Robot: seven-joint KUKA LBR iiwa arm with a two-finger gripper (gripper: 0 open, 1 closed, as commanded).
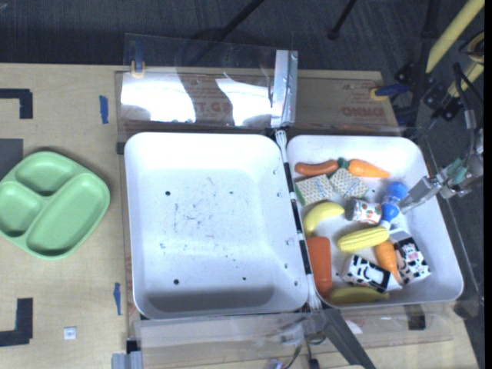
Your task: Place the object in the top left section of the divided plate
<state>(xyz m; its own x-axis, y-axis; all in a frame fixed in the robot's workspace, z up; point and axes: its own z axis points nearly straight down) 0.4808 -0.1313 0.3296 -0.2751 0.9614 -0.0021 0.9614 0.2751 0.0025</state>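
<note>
Green and three-sectioned, the divided plate [52,204] is seen on the tabletop [61,298] at far left, well apart from both bins. The toy food is heaped in the right bin [442,279]: a banana [321,214], a carrot [367,169], a blue ball [396,191]. The fingers [419,193] are seen just beside the ball; whether they are parted or closed on anything cannot be told.

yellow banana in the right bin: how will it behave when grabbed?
The banana looks like smooth, glossy plastic, so probably stiff, light and a bit slippery. Its curved, rounded body may rotate or roll if pinched off-center. Packed against the carrot and corn, so neighbors likely shift.
</note>
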